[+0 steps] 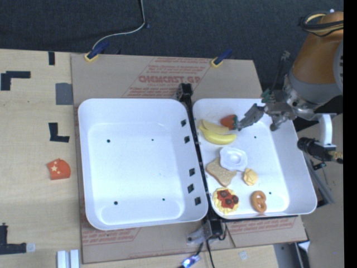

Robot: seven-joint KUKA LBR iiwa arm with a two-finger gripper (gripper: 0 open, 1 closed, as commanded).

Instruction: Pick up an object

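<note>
- The pincer (241, 123) hung low in the right bin (281, 149), its dark fingers slanting down and left from the wrist; the tip sat at the right side of the tomato (228, 120), touching it or very nearly so; whether the fingers stood apart or together could not be told, and nothing showed between them.
- The step in hand looked like the reach for a grasp, not yet a lift; the tomato lay on the bin floor, just above the banana (216, 133), near the bin's upper left part.
- The next move, as I judge it, called for the fingers to straddle the tomato and close on it, then rise straight; the banana so near could be nudged or caught along with it; the small round tomato might roll off.
- Further out in the same bin lay a fried egg (232, 158), toast (221, 172), a yellow bit (250, 177), a pretzel (259, 200) and a small pizza (225, 200); all were well apart from the pincer.
- The left bin (134, 161) stood beside it, the two rims touching at a dark divider (191, 149).
- Both bins sat on cardboard (162, 77) on the desk (33, 149); a red piece (59, 169) lay on the desk, well left of the bins.
</note>
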